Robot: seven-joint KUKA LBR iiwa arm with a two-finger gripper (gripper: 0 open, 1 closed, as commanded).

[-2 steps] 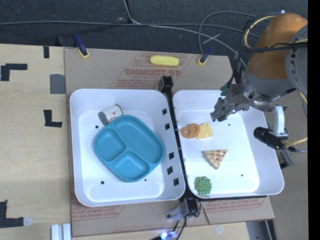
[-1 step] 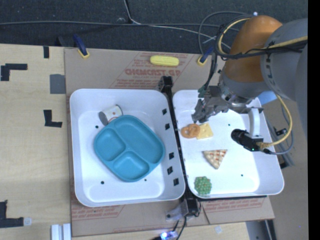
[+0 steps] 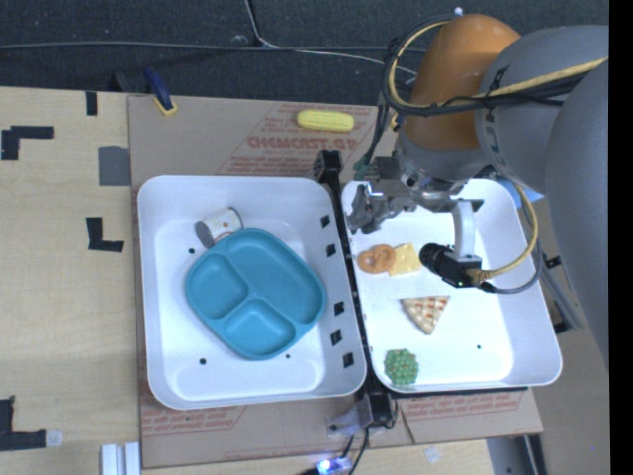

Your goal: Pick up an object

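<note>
My gripper (image 3: 368, 209) hangs over the upper left corner of the right bin (image 3: 514, 354), close to the divider between the two bins. Just below it lie a round orange pretzel-like piece (image 3: 376, 259) and a yellow cracker (image 3: 405, 259), touching each other. Lower in the same bin sit a tan triangular wedge (image 3: 426, 312) and a green broccoli floret (image 3: 401, 366). The left bin (image 3: 163, 206) holds a blue divided plate (image 3: 255, 291) and a small tipped cup (image 3: 219, 226) at the plate's upper left.
A yellow corn-like toy (image 3: 324, 120) lies on the cardboard behind the bins. The arm's orange band (image 3: 460, 52) and grey body cover the upper right of the right bin. A black cable end (image 3: 447, 263) hangs near the cracker.
</note>
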